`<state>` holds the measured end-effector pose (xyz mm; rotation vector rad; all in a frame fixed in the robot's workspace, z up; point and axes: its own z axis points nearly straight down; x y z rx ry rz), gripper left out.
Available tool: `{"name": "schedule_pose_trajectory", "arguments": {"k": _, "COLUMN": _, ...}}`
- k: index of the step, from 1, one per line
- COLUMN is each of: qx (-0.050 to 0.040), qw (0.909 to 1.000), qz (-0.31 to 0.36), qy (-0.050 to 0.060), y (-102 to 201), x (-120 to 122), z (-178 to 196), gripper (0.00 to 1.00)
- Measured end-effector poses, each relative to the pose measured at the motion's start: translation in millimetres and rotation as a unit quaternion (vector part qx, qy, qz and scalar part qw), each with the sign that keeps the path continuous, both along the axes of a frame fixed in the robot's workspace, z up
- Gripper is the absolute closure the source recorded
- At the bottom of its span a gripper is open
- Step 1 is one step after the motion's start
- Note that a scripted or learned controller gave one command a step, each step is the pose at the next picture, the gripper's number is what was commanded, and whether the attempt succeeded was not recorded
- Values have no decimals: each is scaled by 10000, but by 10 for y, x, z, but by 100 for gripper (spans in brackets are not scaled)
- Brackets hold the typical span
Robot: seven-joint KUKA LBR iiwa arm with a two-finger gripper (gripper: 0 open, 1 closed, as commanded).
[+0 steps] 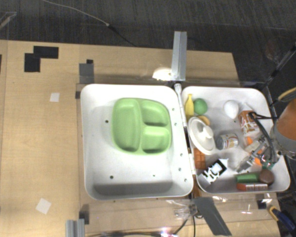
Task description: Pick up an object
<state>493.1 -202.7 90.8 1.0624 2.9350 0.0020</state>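
The pale wooden table (34,147) carries two shallow white plastic bins side by side; the left bin (96,132) holds a light green divided plastic tray (140,126), lying flat near its middle, with three compartments visible; the right bin (281,179) is crowded with small objects.

Along the right bin's left wall lie a yellow banana-shaped toy (189,105) and, just beside it, a small green ball (200,105); below them sits a white round bowl-like dish (203,136), and next to that a small tin can on its side (227,141); a white ball (231,108) rests near the bin's far wall; a black-and-white printed card or box (214,171) lies toward the near left corner, beside an orange-red block (199,159); a green marker-like stick (247,178) and a red stick (252,186) lie along the near wall, with a dark brown round object (267,176) beside them; an orange and white printed packet (247,122) sits toward the right wall.

The grey arm with its orange band (289,125) enters from the right edge; its end effector (260,155) is down among the clutter at the right bin's right side, near the packet and the brown round object; cables and objects crowd it, so I cannot tell how it is set, nor whether anything is pinched in it.
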Motion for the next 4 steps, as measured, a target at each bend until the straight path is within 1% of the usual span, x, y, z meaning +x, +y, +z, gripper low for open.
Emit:
{"name": "schedule_pose_trajectory", "arguments": {"k": 1, "qx": -24, "qw": 9998, "qz": 177, "qy": 1, "y": 88, "x": -8, "z": 2, "gripper": 0}}
{"name": "schedule_pose_trajectory", "arguments": {"k": 2, "qx": -36, "qw": 9958, "qz": 916, "qy": -8, "y": 554, "x": 0, "z": 10, "gripper": 0}}
{"name": "schedule_pose_trajectory", "arguments": {"k": 3, "qx": -8, "qw": 9874, "qz": 1579, "qy": 51, "y": -29, "x": -32, "z": 101, "gripper": 0}}
{"name": "schedule_pose_trajectory", "arguments": {"k": 4, "qx": -50, "qw": 9782, "qz": 2078, "qy": 8, "y": 349, "x": 279, "z": 6, "gripper": 0}}
